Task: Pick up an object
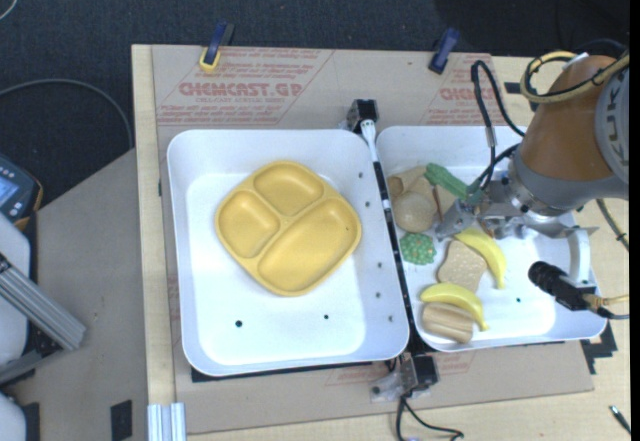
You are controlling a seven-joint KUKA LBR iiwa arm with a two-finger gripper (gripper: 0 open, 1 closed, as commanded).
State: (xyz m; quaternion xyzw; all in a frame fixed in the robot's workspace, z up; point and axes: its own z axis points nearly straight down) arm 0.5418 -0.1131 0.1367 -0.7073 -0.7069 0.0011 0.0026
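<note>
The right bin (540, 324) holds several toy foods. A tan lump (413, 211) and a long green piece (444, 178) lie at its back left. A round green piece (417, 248) sits by the divider. A speckled bread slice (461, 269) lies between two yellow bananas (485, 254) (453, 301). A brown roll (446, 325) rests at the front rim. My gripper (462, 217) hangs low over the bin's middle, just right of the tan lump and above the upper banana. The wrist hides what lies under it.
The left bin (200, 309) holds a yellow three-part plate (288, 226). The grey and orange arm (570, 144) covers the right bin's back right. A black cable (487, 114) loops above it. Clamps sit at the bench's far edge.
</note>
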